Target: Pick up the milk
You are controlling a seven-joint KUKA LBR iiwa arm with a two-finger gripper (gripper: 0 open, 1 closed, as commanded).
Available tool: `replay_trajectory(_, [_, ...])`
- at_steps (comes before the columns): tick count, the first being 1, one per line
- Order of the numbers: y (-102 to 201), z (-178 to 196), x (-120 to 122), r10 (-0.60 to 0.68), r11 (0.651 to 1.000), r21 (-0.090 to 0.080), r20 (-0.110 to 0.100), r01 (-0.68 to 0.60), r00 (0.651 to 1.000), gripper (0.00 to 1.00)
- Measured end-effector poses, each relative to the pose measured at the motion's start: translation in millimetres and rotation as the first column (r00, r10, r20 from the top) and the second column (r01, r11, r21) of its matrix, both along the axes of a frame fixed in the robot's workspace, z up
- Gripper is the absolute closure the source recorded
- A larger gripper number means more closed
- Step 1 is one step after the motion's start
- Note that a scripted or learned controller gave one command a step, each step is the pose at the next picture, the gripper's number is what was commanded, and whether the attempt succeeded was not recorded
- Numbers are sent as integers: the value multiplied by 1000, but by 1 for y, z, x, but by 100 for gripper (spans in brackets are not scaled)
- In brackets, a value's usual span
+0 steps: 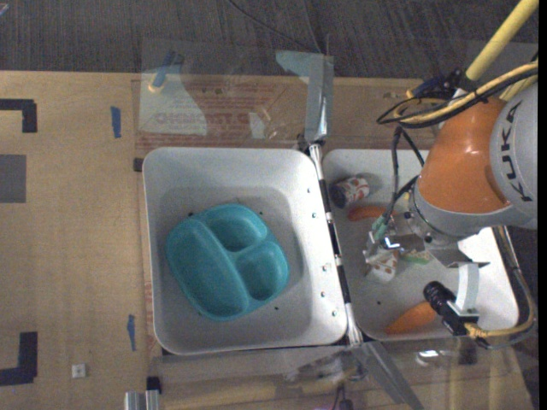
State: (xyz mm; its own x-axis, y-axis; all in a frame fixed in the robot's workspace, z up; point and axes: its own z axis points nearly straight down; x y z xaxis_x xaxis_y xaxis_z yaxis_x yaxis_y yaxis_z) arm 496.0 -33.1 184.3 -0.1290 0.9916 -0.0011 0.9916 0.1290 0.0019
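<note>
A wooden bench (68,254) fills the frame, bearing two white bins. The left bin (171,178) holds a teal divided plate (226,260). In the right bin (359,306), right of centre, the gripper (386,244) sits down on a small white milk carton (382,266); whether it clasps the carton cannot be told. A can (350,190) lies above, two carrots (411,318) nearby.

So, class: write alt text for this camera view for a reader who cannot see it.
A grey and orange arm reaches into the right bin, its gripper down at a small carton among carrots. The left bin holds a teal tray.
</note>
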Motion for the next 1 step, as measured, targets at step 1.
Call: replay_trajectory(1, [0, 0, 0, 0, 1000, 0, 0, 0, 1000, 0])
